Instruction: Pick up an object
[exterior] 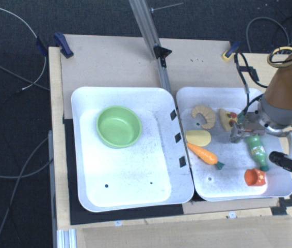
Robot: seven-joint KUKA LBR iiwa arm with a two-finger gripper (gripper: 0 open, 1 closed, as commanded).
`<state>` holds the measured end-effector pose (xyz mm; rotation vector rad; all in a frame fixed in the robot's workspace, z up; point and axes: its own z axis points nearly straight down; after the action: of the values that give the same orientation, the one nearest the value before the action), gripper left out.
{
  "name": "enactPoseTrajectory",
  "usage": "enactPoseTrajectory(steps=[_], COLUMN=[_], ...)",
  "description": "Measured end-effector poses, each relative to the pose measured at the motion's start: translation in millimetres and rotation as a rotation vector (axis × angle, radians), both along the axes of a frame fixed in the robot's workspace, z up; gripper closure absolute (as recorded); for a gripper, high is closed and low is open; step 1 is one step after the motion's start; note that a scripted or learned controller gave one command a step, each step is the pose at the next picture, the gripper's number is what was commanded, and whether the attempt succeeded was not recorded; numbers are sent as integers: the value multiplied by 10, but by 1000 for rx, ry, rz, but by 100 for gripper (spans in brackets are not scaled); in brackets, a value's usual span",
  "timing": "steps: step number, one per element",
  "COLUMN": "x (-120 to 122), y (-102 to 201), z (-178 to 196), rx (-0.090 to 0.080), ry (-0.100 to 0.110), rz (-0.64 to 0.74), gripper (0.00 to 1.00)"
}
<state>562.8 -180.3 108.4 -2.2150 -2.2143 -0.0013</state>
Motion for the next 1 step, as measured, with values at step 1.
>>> enactPoseTrajectory(steps=[1], x=[-27], y=[26], z=[473], rx=[-8], ry=[-14], rz=[1], gripper=[100])
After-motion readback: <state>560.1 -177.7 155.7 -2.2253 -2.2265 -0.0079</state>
